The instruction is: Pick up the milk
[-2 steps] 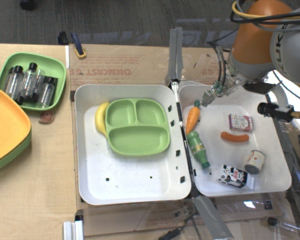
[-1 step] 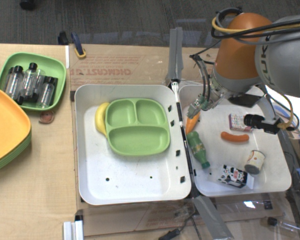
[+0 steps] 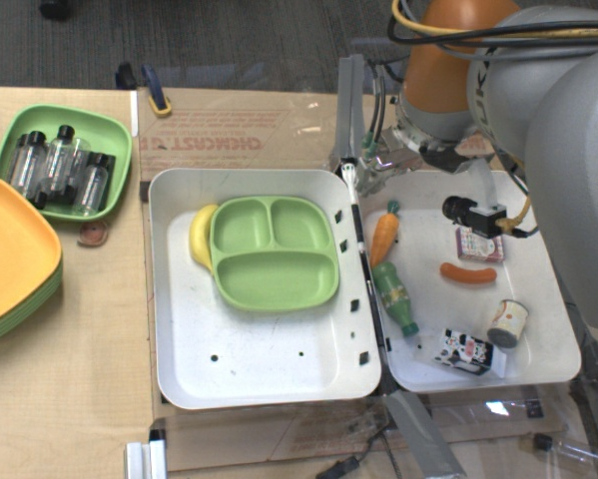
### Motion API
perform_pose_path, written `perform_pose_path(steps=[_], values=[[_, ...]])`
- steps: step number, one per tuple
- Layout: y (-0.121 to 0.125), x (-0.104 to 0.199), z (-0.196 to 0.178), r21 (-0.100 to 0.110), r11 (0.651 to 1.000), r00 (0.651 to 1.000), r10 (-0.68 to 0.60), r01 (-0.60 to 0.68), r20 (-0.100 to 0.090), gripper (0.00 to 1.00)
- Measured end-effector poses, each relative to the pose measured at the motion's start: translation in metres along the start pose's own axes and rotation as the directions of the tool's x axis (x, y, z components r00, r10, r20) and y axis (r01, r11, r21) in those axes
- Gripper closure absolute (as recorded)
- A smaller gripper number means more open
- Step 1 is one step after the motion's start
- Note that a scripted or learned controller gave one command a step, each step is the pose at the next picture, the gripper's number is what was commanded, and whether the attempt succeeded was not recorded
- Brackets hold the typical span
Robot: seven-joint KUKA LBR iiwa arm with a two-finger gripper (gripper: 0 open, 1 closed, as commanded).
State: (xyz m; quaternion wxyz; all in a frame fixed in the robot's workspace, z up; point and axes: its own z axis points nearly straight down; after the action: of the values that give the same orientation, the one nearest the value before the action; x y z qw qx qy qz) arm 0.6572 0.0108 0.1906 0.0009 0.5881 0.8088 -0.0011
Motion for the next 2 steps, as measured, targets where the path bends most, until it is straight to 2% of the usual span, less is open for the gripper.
perform_pose_path(steps=[1, 2], values=[[0.003, 0.004, 0.0, 0.002, 0.907, 0.907, 0.422, -0.422, 0.0, 1.0], [-0.012, -0.042, 0.0, 0.002, 0.998, 0.998, 0.064, -0.064, -0.002, 1.0]])
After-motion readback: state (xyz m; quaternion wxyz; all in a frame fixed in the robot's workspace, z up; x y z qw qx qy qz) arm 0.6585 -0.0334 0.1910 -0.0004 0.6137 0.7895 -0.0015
